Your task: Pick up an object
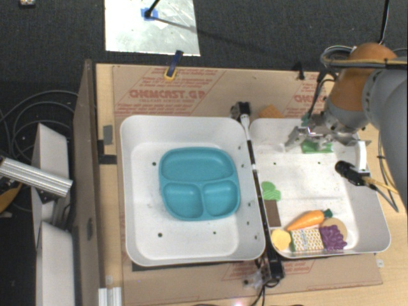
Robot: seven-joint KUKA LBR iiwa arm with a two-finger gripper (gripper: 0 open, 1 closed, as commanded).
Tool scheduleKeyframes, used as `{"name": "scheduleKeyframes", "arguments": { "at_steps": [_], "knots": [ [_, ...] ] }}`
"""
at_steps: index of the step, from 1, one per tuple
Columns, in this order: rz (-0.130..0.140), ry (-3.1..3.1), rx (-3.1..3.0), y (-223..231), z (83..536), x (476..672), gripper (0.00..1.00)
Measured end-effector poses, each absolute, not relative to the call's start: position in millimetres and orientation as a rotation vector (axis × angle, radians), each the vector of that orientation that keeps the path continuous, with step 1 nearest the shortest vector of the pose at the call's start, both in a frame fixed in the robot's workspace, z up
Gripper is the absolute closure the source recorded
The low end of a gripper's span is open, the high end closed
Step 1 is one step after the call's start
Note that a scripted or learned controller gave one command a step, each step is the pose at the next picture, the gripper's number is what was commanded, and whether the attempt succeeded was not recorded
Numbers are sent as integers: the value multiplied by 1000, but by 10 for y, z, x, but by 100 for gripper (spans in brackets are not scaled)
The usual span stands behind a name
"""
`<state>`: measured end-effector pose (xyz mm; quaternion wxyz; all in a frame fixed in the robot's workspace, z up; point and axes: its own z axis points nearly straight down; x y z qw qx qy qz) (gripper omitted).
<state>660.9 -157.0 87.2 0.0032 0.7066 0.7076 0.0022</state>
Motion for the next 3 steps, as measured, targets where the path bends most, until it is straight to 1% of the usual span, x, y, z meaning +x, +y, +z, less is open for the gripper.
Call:
{"name": "scheduleKeyframes", "arguments": {
  "at_steps": [1,2,3],
  "knots": [
    [1,2225,2224,-1748,866,6693,0],
    [9,2217,2211,-1758,996,6718,100],
    [8,2217,2211,-1759,996,6718,0]
  ]
}}
